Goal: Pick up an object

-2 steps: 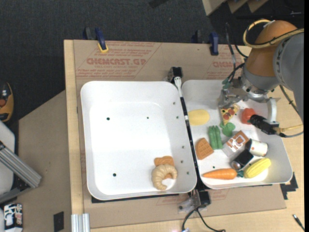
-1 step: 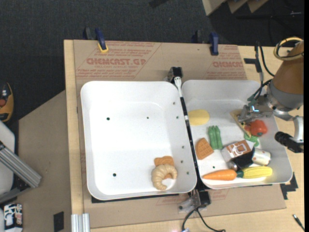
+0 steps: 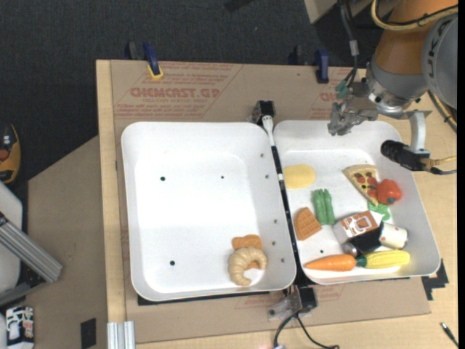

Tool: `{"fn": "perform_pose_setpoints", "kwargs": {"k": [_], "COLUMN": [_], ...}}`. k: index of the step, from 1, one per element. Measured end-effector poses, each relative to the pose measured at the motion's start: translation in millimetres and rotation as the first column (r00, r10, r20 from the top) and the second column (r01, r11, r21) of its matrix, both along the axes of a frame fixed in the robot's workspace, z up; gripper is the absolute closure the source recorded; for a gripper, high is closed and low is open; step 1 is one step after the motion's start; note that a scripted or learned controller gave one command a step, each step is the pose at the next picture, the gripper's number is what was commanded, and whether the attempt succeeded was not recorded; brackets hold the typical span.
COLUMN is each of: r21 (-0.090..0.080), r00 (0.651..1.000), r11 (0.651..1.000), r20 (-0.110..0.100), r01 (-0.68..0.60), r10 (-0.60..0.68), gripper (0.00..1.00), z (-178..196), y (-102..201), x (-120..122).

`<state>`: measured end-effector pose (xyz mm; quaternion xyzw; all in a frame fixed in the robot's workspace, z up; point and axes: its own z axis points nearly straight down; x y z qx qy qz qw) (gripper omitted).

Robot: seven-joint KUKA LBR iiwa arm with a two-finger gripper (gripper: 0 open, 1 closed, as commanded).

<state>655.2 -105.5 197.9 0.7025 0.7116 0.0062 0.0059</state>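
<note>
Your gripper (image 3: 341, 124) hovers over the right bin (image 3: 429, 231), jaw state indiscernible; all 1 pick remains undone.

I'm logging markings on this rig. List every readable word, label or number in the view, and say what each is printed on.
"CHEMCAST GP": red print on the brown board under the bins, behind the left bin.
A second red print on the board behind the right bin: partly covered by the tool, unreadable.
Label on the small brown-and-white carton: too small to read.
</note>
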Motion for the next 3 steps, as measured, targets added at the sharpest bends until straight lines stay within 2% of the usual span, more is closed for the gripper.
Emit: {"fn": "perform_pose_setpoints", "kwargs": {"k": [1, 2, 3], "r21": [-0.001, 0.001, 0.002], "r00": [1.0, 1.0, 1.0], "r11": [1.0, 1.0, 1.0], "r20": [0.0, 0.0, -0.018], "r01": [0.008, 0.005, 0.01], "r10": [-0.008, -0.005, -0.01], "gripper": [1.0, 1.0, 1.0], "z": [162.3, 275.8, 279.2], "y": [37.1, 89.7, 109.2], "x": [-42.2, -62.4, -141.8]}}
